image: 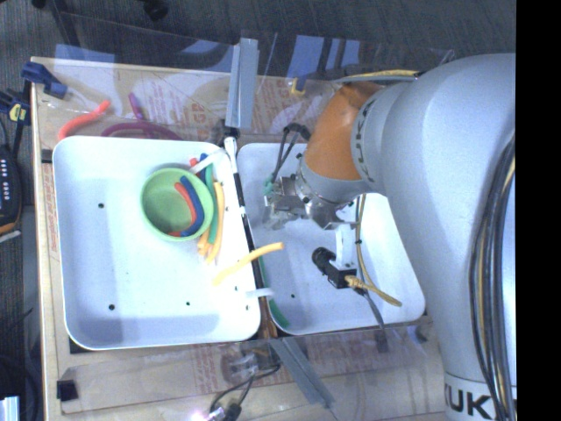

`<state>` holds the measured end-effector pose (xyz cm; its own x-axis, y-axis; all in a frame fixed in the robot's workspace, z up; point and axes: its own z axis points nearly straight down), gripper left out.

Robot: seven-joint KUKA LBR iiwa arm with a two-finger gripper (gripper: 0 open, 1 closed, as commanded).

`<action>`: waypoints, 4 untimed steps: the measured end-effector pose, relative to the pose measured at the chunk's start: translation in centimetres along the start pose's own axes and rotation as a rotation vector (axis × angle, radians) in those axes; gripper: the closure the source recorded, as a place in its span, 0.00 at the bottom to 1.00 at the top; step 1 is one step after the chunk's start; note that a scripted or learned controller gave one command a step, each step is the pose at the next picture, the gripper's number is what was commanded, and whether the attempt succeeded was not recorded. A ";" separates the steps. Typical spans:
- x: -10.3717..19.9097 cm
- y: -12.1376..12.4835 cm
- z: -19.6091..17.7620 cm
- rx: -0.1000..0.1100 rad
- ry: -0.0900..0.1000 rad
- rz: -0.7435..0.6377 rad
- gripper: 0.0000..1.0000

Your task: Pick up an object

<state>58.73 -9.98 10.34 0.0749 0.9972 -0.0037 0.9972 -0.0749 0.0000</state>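
Note:
A green bowl (178,203) sits in the left bin (96,261), with red, blue and green strips inside it and yellow strips beside its right rim. One yellow strip (248,260) lies across the divide between the two bins. My gripper (279,204) hangs low over the left part of the right bin (386,296), below the orange wrist band (336,143). Its fingertips blur into the bin floor, and I see nothing clearly between them.
The big grey arm covers the right side and much of the right bin. A black cable fitting (331,266) hangs off the wrist over the right bin. Red and orange tubes (105,121) lie on the bench behind the left bin.

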 end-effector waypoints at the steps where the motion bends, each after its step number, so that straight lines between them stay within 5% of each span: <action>1: -3.6 -4.7 -12.7 -0.001 0.003 -0.338 1.00; 2: -11.7 -6.9 -6.2 0.004 0.005 -0.280 1.00; 3: -4.9 -2.2 -10.4 0.003 0.004 0.207 1.00; 4: -4.9 -2.3 -10.4 0.004 0.005 0.207 0.00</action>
<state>56.12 -14.65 20.77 0.2781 0.9605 0.0008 0.9605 -0.2781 -0.0032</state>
